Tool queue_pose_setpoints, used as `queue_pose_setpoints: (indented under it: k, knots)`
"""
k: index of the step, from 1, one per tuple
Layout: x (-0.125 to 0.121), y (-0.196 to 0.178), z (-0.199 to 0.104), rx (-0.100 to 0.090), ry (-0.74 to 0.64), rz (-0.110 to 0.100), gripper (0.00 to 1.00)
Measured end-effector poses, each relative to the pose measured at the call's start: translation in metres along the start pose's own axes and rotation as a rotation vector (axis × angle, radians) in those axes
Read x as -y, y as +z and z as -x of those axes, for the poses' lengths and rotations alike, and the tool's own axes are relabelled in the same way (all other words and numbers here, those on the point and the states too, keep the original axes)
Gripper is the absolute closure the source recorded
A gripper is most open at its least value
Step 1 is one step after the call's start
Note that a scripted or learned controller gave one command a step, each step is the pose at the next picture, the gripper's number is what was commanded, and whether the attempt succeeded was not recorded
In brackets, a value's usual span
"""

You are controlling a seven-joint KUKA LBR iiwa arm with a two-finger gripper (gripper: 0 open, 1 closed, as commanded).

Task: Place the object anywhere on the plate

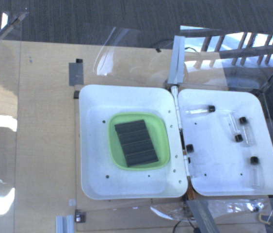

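Dark ribbed object lying flat on green plate, centre of left bin. Placement apparently complete. State of fingers: cannot tell. 4 clear vials toward 3 o'clock, in right bin.

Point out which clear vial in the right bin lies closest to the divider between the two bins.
The black-capped vial at the right bin's left edge, against the divider. The other vials lie farther right.

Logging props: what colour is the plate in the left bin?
Light green plate, clearest in the camera view.
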State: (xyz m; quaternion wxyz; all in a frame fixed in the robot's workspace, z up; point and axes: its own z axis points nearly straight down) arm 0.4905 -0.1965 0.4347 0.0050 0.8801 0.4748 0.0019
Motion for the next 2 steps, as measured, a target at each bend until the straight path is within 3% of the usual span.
queue_pose_setpoints:
  k: [1, 2]
  knots:
    - [-0.0005, 0.0001, 0.0015, 0.0, 0.107, -0.001, 0.0]
    - [-0.0005, 0.0, 0.0015, 0.0, 0.107, -0.001, 0.0]
